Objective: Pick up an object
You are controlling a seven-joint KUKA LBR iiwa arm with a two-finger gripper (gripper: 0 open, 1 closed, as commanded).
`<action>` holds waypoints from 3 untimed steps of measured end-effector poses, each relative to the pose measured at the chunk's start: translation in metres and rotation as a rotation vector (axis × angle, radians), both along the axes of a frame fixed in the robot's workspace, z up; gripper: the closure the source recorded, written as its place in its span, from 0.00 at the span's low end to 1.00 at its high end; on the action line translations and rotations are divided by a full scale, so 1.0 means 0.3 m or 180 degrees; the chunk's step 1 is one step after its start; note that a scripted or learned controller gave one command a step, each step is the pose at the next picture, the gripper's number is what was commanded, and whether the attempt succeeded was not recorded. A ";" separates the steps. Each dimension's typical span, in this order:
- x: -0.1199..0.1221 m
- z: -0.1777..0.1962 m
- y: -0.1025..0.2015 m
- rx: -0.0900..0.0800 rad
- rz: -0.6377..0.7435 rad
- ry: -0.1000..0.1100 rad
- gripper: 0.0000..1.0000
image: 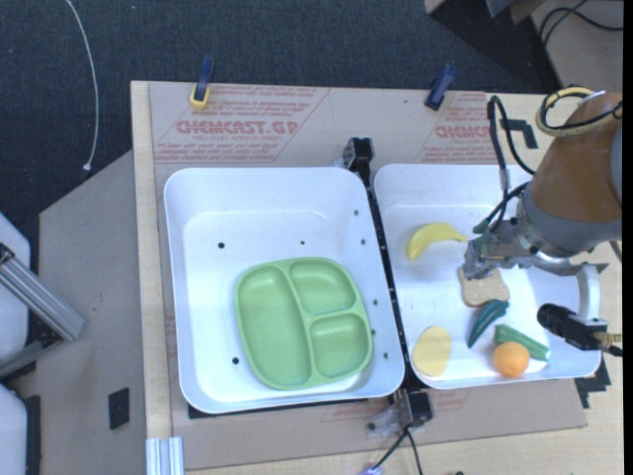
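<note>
Tan bread slice [484,289] under the pincer [482,264], long axis left-right; pincer's opening impossible to tell.

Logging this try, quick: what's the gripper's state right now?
Gripper: low in the right bin, right above the tan slice; open or closed cannot be told.

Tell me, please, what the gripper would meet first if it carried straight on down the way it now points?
Most likely the tan, bread-like piece lying directly under the gripper in the right bin. The dark green vegetable lies just beyond it. Depth is hard to judge from this slanted view, so the gripper's height above the piece is unclear.
</note>
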State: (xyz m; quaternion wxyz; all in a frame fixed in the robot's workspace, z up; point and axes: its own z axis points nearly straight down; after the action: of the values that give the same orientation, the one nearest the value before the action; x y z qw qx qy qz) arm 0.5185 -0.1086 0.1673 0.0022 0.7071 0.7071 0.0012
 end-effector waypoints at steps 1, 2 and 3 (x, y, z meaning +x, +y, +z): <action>0.005 0.158 0.000 0.0000 0.0003 -0.0004 1.00; 0.017 0.191 0.155 0.0005 0.0015 0.0005 1.00; 0.057 0.191 0.322 0.0008 0.0019 0.0010 1.00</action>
State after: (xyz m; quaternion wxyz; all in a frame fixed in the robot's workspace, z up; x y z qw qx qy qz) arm 0.5355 -0.0120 0.2247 0.0002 0.7050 0.7092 0.0010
